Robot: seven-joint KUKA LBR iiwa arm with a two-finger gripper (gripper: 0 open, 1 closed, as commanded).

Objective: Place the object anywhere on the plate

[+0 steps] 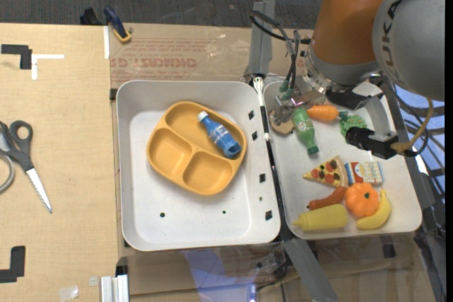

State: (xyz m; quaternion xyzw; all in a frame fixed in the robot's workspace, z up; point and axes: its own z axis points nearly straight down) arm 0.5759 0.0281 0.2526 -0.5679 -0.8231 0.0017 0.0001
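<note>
A yellow three-compartment plate point(185, 159) lies in the left bin point(134, 216). A blue bottle point(219, 136) rests on its side across the plate's upper right compartment. My gripper point(285, 108) hangs low over the top left corner of the right bin point(407, 219), just right of the wall between the bins. A green bottle point(305, 129) lies directly beside it, and an orange carrot point(323, 112) lies a little to its right. The arm's orange band and grey wrist cover the bin's far edge.
The right bin also holds a pizza slice point(325, 171), a small carton point(367, 172), a sausage point(327, 199), an orange point(362, 199), a banana point(378, 214), a yellow bottle point(322, 220) and a green vegetable point(352, 124). Scissors point(25, 159) lie on the bench at left.
</note>
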